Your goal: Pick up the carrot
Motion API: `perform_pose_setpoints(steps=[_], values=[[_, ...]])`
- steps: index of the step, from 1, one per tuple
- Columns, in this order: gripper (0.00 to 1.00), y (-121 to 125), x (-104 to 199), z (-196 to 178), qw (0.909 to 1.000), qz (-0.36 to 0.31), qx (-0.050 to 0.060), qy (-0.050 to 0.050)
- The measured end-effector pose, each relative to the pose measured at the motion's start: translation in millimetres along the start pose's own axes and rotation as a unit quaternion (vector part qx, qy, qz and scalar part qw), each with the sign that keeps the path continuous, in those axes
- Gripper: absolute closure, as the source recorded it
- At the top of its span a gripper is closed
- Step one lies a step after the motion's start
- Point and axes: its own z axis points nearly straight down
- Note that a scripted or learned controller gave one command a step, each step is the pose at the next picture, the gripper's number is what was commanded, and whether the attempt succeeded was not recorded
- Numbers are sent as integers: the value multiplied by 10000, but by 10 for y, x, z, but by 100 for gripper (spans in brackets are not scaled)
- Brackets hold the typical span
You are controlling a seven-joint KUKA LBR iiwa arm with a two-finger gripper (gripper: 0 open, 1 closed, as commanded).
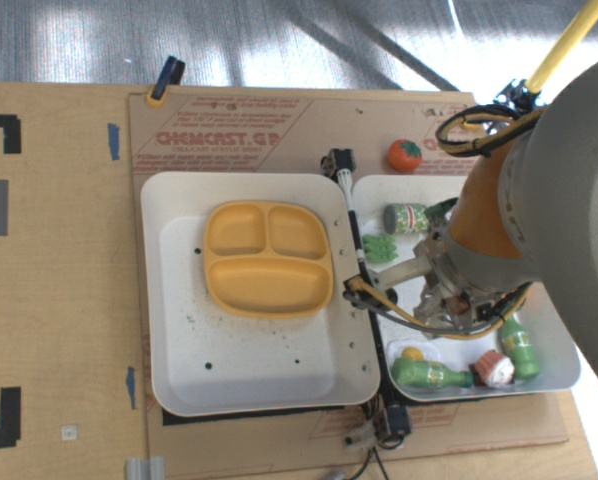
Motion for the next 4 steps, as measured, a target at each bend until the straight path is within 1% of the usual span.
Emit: perform_pose_setpoints(steps=[2,4], values=[[100,-248,52,0,10000,-21,-6,6],[100,-247,52,-1,10000,-18,-6,5]])
